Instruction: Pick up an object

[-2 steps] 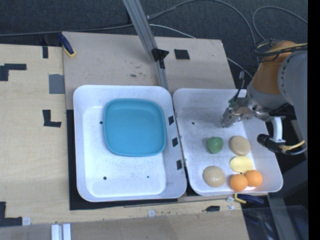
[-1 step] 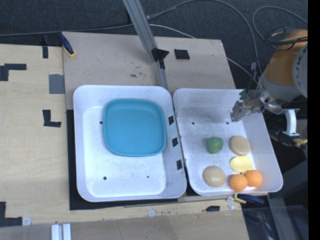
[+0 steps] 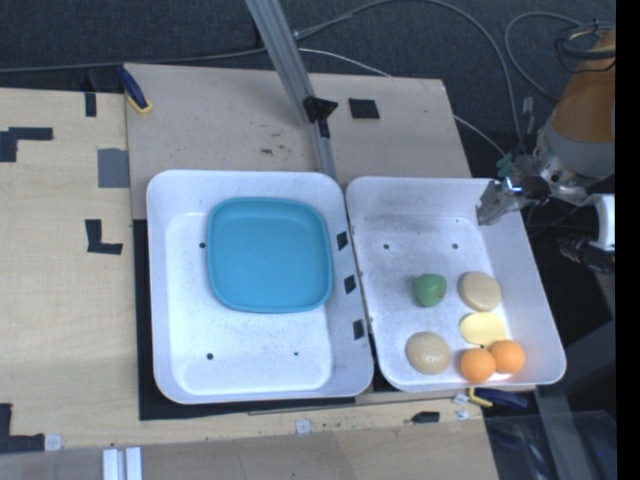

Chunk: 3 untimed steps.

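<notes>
My hand (image 3: 495, 204) hangs over the upper right edge of the right bin (image 3: 400, 213), at the end of my grey arm with its orange band (image 3: 588, 108), which comes in from the right. I have nothing between my fingers; how far they are spread I cannot tell, since they show as a small dark shape against the bin's rim.

The things to pick lie well apart from my hand, gathered in the lower right part of the same bin. A small green piece (image 3: 430, 289) sits nearest the middle. Just to its right lies a tan round piece (image 3: 480, 290), and below that a pale yellow piece (image 3: 483, 327). A speckled beige round piece (image 3: 428, 352) rests near the bin's front wall. Two orange balls (image 3: 492, 361) sit touching each other in the front right corner.

In the left bin (image 3: 180, 298) lies a blue square plate (image 3: 268, 255), flat, toward the back. Both bins rest on the table (image 3: 60, 298).
</notes>
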Motion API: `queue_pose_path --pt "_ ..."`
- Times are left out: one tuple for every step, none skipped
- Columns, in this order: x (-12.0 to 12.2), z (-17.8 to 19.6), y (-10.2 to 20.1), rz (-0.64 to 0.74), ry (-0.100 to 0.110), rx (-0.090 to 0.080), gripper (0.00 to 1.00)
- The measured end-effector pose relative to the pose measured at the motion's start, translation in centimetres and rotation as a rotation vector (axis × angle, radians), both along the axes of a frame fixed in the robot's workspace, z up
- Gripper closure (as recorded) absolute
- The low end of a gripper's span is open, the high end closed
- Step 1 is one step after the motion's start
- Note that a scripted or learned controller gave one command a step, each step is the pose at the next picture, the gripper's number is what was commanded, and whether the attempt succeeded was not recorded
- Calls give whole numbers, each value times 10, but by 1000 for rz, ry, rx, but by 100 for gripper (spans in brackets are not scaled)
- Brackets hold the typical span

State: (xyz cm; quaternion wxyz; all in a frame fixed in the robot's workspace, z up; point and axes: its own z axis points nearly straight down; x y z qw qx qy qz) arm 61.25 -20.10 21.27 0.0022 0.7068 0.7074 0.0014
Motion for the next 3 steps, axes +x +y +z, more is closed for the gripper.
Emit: queue_pose_path --pt "-5 60 -4 -1 0 0 100" --pt "-25 62 48 3 4 2 100" --pt "-38 44 101 3 7 2 100"
